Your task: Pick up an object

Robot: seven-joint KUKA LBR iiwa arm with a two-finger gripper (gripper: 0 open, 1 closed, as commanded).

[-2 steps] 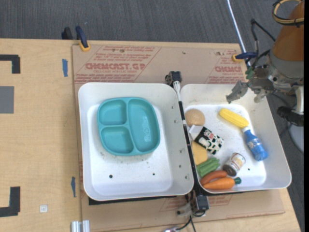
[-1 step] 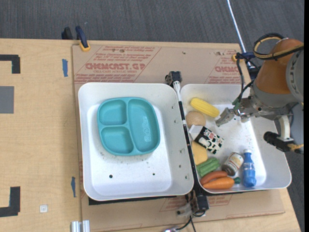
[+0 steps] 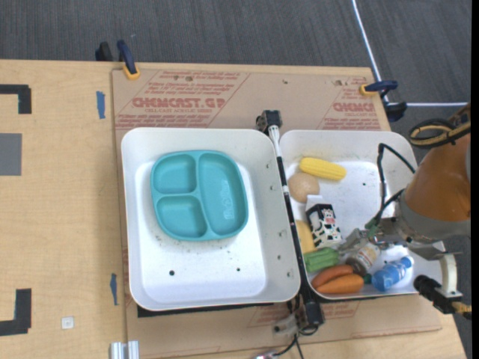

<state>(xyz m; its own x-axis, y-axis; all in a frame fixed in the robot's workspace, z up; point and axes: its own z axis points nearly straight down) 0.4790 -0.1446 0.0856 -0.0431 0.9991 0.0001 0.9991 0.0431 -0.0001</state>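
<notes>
Gripper, state unclear, reaches low into the right bin beside the carrot.

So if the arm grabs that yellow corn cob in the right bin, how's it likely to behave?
The corn cob looks rounded and tapered, so it may roll if nudged. It looks like a plastic toy: probably stiff and light. Its surface seems smooth, possibly slippery.

corn cob | yellow | lying flat | right bin, far side
</notes>
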